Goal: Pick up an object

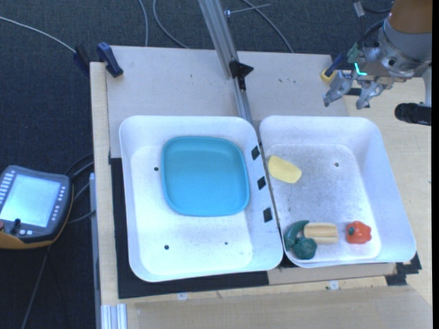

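My gripper (348,94) hangs above the bench just beyond the far edge of the right bin (384,157), its two fingers spread apart with nothing between them. In that bin a yellow lemon-shaped piece (284,169) lies near the left wall. Along the near wall sit a dark green vegetable (300,240), a tan bread-like block (321,232) touching it, and a red pepper (357,232). All of these lie well below and apart from the gripper.
The left bin (140,184) holds a light blue square plate (205,175). A metal pole (223,43) slants over the bench toward the gap between the bins. A teach pendant (31,205) lies on the floor at left, cables behind.
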`<state>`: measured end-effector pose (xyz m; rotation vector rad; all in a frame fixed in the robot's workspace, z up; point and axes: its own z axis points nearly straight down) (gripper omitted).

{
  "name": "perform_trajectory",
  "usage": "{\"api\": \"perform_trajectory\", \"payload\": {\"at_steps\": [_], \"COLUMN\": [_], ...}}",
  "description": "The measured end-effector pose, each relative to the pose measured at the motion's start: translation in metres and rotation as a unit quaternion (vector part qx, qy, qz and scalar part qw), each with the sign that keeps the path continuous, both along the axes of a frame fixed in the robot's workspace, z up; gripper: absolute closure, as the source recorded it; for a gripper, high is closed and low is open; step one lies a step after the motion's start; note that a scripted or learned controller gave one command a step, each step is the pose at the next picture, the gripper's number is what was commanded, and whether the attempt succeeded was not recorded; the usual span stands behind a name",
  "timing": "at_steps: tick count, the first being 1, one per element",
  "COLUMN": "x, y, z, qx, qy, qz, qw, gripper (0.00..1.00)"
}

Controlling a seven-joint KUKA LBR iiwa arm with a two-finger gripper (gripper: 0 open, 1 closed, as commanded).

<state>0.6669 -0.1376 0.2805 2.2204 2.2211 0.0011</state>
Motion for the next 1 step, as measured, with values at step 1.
{"api": "perform_trajectory", "payload": {"at_steps": [1], "x": [0.0000], "y": [0.0000], "z": [-0.0001], "qx": [0.0000], "qy": [0.000], "qz": [0.000], "qw": [1.0000], "gripper": [0.00]}}
